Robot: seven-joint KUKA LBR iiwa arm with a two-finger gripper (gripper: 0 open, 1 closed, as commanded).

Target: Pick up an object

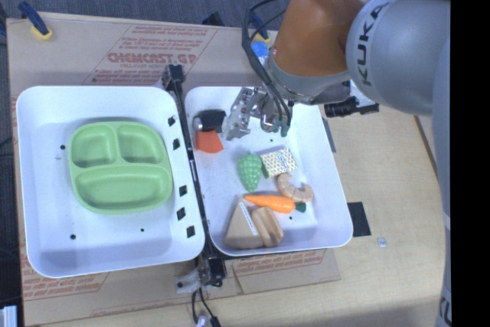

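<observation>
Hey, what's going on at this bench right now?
The arm's gripper hangs over the far end of the right bin, with nothing visibly picked up yet. Toy food lies in that bin: an orange piece, grapes and a carrot. The left bin holds a green plate.

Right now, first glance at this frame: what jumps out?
The grey-and-orange arm looms over the right bin, its gripper hanging over that bin's far end. The green divided plate sits in the middle of the left bin. Toy food, an orange carrot brightest, clusters at the right bin's near side.
</observation>
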